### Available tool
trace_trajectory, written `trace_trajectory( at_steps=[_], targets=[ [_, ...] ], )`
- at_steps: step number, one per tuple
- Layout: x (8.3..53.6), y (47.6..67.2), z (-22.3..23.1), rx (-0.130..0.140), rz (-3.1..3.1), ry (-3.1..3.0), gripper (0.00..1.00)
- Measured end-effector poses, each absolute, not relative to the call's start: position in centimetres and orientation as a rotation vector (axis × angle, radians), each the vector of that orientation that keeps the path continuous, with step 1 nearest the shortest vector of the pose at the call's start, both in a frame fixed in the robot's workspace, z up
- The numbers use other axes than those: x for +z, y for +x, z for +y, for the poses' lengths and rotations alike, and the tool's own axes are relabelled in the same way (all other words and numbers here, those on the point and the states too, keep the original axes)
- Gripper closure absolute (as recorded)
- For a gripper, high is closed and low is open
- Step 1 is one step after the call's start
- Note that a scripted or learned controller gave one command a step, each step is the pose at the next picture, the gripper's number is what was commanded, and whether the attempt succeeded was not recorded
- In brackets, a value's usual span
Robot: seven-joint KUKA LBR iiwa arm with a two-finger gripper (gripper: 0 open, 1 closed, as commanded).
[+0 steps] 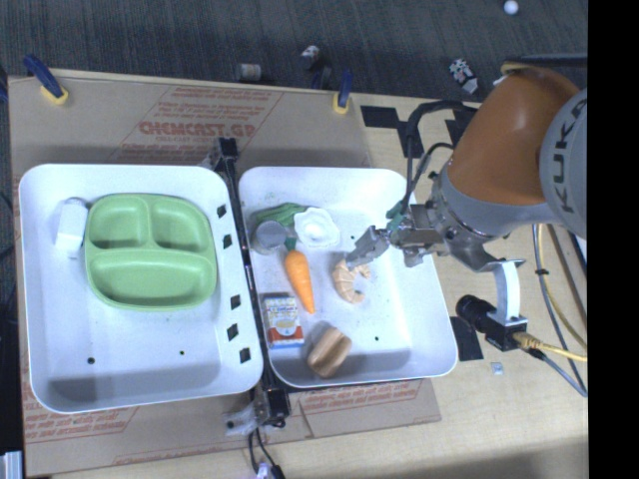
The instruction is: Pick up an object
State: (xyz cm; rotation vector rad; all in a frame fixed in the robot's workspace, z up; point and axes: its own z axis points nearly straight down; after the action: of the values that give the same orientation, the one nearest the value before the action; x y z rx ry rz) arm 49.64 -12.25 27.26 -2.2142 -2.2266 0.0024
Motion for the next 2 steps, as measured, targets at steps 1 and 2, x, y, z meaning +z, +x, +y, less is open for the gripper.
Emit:
trace_trajectory(
  at_steps=[1, 2],
  targets=[
    [30.0, 51.4, -18.2, 0.001, -2.227, -2.218, 0.0],
    [17.8, 47.6, -21.1, 0.005, -2.226, -2.212, 0.0]
  ],
)
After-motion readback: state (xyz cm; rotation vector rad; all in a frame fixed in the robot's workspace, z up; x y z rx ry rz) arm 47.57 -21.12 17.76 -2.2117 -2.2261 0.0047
